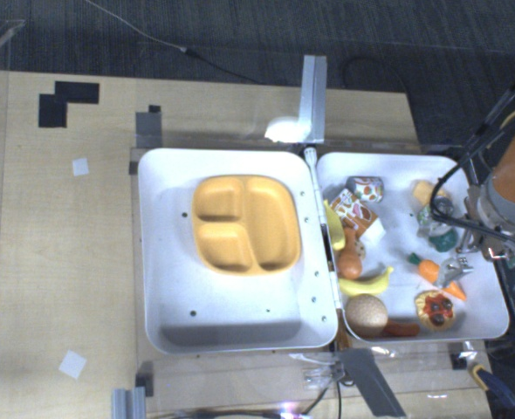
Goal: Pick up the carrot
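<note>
I see the small orange plastic toy carrot (429, 271) in the right white shallow bin (493, 326), near its right side, just beside the end effector (456, 264); if that is spread or pressed together I cannot tell. I judge the carrot light, stiff and a little slippery, so I would take it across the thick middle. I count one carrot, one yellow banana (367, 279), one yellow divided tray (244, 223), two bins
</note>
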